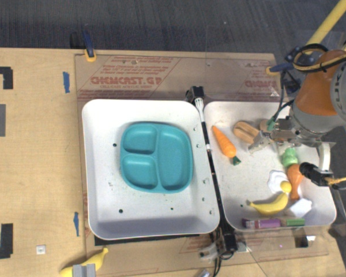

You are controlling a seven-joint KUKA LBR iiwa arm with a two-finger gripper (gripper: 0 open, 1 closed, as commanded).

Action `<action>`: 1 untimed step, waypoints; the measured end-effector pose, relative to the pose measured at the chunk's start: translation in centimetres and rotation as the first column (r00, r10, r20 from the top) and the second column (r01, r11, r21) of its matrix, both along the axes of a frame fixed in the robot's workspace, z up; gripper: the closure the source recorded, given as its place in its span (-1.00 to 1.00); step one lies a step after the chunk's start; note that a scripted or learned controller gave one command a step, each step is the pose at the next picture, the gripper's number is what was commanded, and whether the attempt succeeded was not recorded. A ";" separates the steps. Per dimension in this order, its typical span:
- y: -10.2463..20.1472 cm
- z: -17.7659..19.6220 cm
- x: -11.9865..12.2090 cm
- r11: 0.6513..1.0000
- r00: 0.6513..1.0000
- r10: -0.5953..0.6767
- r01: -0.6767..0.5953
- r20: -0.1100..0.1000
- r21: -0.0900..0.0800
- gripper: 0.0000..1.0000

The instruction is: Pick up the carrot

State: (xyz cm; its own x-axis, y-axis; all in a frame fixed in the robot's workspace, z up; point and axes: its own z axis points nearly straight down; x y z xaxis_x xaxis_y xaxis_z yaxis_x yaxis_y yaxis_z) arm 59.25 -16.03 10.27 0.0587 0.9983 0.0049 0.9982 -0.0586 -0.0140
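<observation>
While the carrot [224, 142] lay in the right bin [328, 215], the hand [259, 140] hovered just beside it, fingers spread, grasping nothing.

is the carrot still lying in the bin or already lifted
Lying in the bin. The carrot rests flat on the right bin floor near its left wall, apart from the gripper, with nothing gripping it.
</observation>
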 end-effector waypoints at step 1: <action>8.8 8.6 0.8 0.987 0.987 0.158 -0.158 0.024 -0.006 -1.00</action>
